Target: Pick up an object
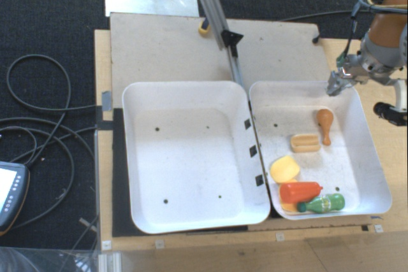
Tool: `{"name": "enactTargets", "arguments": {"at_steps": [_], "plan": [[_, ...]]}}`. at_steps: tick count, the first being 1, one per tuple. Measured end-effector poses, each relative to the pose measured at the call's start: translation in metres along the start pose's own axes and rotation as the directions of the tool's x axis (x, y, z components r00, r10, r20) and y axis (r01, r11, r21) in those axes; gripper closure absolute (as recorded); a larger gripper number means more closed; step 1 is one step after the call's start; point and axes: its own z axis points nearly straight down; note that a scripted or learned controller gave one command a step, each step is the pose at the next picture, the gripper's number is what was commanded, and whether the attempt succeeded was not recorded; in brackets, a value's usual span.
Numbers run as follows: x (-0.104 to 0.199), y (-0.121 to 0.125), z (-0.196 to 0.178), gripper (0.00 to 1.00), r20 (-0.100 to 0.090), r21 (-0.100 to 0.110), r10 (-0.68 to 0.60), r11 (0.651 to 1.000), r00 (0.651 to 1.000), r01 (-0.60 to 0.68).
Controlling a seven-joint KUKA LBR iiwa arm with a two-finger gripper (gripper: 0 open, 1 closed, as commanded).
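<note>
Up at the right bin's (366, 137) far right corner, the gripper (335, 85) hangs tilted, holding nothing; toy food lies below: drumstick (325, 124), hot dog (305, 143), green bottle (322, 203).

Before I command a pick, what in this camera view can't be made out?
- Tool: too small and blurred to tell open from shut.
- Arm: cut off by the right edge of the camera view.
- Orange piece under the red toy: mostly covered by it and the green bottle, so its shape is unclear.
- Tablet: cut off at the left edge.
</note>
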Motion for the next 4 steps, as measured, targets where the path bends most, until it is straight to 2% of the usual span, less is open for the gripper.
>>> {"name": "enactTargets", "arguments": {"at_steps": [1,2,3,4], "plan": [[-0.001,0.003,-0.056,1.00,0.001,-0.003,-0.001,1.000,1.000,0.001],[0.043,-0.009,-0.065,1.00,-0.003,0.005,-0.003,1.000,1.000,0.003],[0.099,-0.014,-0.057,1.00,-0.005,0.006,-0.005,1.000,1.000,0.005],[0.150,-0.023,-0.072,1.00,-0.005,0.005,-0.005,1.000,1.000,0.005]]}}
